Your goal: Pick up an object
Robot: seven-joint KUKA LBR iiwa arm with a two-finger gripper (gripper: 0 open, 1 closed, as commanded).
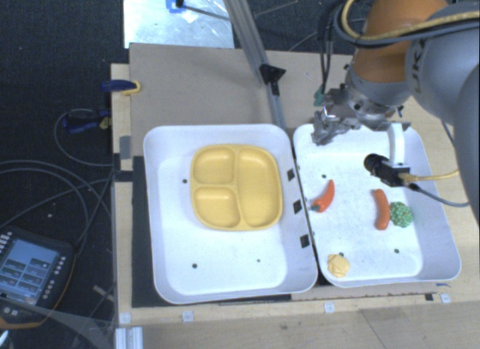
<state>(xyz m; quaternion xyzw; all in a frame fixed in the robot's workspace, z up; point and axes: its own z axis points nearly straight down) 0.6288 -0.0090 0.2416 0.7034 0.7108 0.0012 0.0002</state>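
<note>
Toys lie scattered in the right bin (pixel 442 261), and any of them would do for the pick. Nearest the gripper is a small red chili pepper (pixel 324 197), lying near the bin's left wall, slanted. Further right a sausage (pixel 382 209) lies lengthwise, with a green broccoli floret (pixel 401 215) touching its right side. A yellow lump (pixel 338 266), perhaps a toy corn or pastry, sits near the front edge of the bin.

They all look like light plastic play food: stiff enough not to crush, smooth and probably a bit slippery. The pepper strikes me as the easiest, since it lies by itself; I'd close across its narrow middle, square to its length. The sausage would go the same way, though the floret crowding it may get nudged. The knobbly floret probably offers more grip, but its shape is uneven.

The left bin (pixel 161 212) holds a yellow divided plate (pixel 234 188).

The arm reaches in from the right, its orange band high over the desk (pixel 195 85), wrist bent downward. The gripper (pixel 328 126) hangs above the far left corner of the right bin, well back from the pepper. From where I stand I cannot tell whether its fingers are apart or together; nothing shows between them.
</note>
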